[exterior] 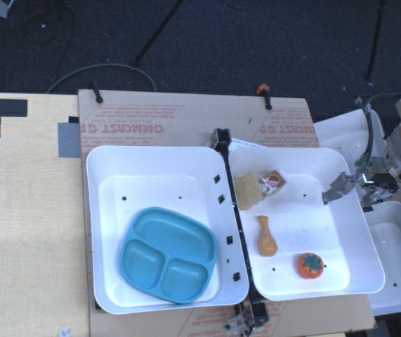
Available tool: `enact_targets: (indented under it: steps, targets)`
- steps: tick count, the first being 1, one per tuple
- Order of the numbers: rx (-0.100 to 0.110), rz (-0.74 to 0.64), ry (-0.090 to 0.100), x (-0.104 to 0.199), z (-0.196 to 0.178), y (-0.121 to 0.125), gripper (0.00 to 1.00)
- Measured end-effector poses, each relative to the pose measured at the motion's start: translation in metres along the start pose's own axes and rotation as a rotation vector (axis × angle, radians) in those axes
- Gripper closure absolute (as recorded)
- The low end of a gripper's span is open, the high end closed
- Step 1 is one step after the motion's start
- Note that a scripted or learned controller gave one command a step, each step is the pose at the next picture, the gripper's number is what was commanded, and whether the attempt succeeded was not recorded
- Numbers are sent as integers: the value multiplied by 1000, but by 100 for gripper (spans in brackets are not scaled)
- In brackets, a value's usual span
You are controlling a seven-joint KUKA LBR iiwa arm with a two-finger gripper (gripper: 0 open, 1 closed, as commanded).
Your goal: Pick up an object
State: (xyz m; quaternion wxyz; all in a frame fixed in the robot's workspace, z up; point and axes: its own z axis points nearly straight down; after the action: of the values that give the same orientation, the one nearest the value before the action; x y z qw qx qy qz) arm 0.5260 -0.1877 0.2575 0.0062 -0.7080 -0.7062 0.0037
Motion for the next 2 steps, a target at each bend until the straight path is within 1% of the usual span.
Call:
enact_targets:
  steps: [1, 2]
  targets:
    - [-11, -3, -2, 0, -6, 2, 0]
    - [-5, -2, 0, 2, 58, 3, 0]
